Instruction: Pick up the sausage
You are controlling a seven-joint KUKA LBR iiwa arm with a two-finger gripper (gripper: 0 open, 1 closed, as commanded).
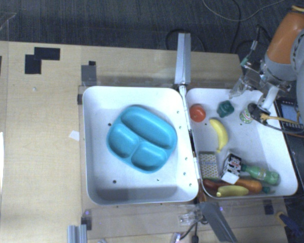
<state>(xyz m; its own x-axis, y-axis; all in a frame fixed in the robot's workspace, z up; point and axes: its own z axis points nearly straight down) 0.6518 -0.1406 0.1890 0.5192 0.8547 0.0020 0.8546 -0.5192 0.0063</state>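
The sausage (213, 184), dark reddish-brown, is found at the near edge of the right bin (278, 151), tucked beside a yellow piece (232, 191) and an orange carrot-like piece (248, 185), with a green bottle (258, 174) just behind. A banana (219, 133), a red tomato (197, 113) and a teal item (225, 108) are scattered farther back. The gripper (253, 92) is seen over the bin's far right corner, well apart from the sausage; how the jaws stand can't really be made out. A blue divided tray (142, 138) is held in the left bin (96, 186). The surface (35, 151) is pale wood. No readable writing anywhere.
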